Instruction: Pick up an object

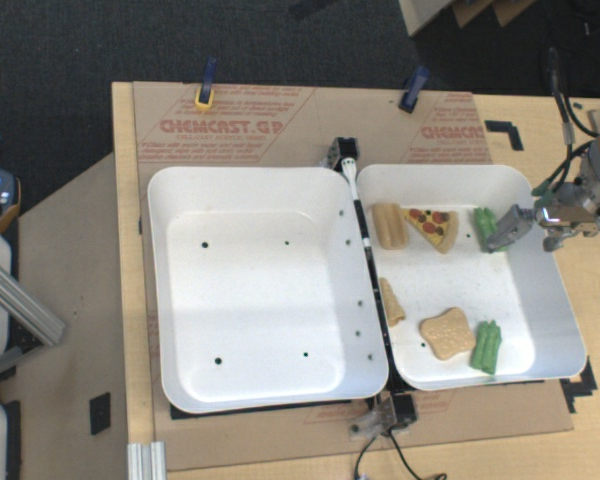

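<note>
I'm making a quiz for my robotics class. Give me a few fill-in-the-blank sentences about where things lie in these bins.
1. All the toy food lies in the ____ bin.
2. The pizza slice lies just right of the ____.
3. The cracker touches a ____ vegetable at its right.
4. The hand reaches in beside a ____ piece.

Missing: right; bread; green; green

The arm [588, 193] is cut off by the right edge, only its wrist end showing; the gripper [507, 230] overlaps a green item [484, 226], partly hiding it; whether the fingers close on it cannot be told.
</note>
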Robot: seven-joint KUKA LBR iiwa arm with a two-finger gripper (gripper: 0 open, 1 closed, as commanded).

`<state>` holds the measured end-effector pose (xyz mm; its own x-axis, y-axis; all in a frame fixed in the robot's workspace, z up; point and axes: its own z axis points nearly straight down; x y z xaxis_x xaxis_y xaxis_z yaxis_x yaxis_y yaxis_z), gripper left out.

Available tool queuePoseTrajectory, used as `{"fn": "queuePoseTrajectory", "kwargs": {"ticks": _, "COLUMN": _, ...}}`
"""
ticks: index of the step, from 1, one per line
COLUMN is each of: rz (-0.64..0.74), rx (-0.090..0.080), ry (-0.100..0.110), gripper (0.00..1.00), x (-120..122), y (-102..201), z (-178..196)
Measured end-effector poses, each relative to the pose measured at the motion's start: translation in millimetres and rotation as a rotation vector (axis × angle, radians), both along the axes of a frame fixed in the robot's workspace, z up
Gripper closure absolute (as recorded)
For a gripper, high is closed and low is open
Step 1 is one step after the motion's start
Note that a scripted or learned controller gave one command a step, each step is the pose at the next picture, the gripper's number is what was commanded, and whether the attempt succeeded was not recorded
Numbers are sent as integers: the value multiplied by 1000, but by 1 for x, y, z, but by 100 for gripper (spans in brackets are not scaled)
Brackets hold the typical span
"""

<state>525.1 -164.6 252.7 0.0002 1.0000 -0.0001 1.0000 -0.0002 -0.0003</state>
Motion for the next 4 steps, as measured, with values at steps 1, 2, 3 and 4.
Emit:
{"fn": "queuePoseTrajectory", "kwargs": {"ticks": 1, "rz": 5, "rx": -4, "ry": -16, "gripper": 0, "x": 54, "y": 18, "z": 100}}
{"fn": "queuePoseTrajectory", "kwargs": {"ticks": 2, "rz": 7, "rx": -2, "ry": -15, "gripper": 0, "x": 76, "y": 72, "z": 197}}
{"fn": "queuePoseTrajectory", "kwargs": {"ticks": 3, "rz": -8, "rx": -1, "ry": 7, "gripper": 0, "x": 37, "y": 1, "z": 142}}
{"fn": "queuePoseTrajectory", "kwargs": {"ticks": 4, "rz": 7, "rx": -2, "ry": -16, "gripper": 0, "x": 45, "y": 56, "z": 259}}
